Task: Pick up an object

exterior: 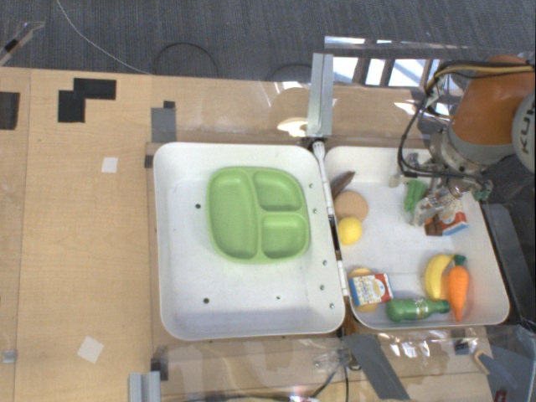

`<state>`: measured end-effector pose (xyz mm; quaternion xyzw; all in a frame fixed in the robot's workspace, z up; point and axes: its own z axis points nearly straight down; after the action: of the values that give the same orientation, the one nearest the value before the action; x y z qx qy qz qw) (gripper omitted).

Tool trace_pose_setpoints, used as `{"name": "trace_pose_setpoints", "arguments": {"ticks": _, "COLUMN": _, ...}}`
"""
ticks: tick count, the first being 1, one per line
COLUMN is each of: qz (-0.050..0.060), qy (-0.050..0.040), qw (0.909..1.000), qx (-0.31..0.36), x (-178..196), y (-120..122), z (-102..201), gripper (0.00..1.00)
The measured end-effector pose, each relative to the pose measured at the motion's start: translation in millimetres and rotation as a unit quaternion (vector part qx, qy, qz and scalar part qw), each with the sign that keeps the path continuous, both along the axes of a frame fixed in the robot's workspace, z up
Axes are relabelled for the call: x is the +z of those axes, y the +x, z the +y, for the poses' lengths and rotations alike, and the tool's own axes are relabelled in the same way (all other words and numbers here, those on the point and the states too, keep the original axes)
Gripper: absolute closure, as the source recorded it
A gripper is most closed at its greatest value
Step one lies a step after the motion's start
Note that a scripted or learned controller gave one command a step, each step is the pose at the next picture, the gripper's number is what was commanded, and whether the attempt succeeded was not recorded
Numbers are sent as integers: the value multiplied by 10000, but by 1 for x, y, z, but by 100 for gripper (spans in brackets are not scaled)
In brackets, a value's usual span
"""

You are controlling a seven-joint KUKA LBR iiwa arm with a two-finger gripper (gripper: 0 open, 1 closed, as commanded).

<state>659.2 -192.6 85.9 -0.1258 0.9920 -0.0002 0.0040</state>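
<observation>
End effector (441, 201) low in right white plastic bin (381, 224), far corner, over small green upright item (414, 196) and red-white carton-like piece (446, 223); opening width impossible to tell, grasp unconfirmed. Risks: clutter right there, likely pinching both or nudging one against bin wall; slipping off. Yellow banana (436, 275) and orange carrot (456, 287) touching, well apart from end effector.

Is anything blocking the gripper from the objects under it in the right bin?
Nothing visible does. The gripper hangs directly over a green item and a small red-and-white carton in the right bin.
</observation>
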Motion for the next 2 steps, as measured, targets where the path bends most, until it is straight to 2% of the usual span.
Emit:
{"name": "trace_pose_setpoints", "arguments": {"ticks": 1, "qz": -52, "qy": 4, "qw": 10000, "qx": 9, "x": 12, "y": 3, "z": 2, "gripper": 100}}
{"name": "trace_pose_setpoints", "arguments": {"ticks": 2, "qz": -55, "qy": -28, "qw": 9998, "qx": 205, "x": 164, "y": 1, "z": -13, "gripper": 100}}
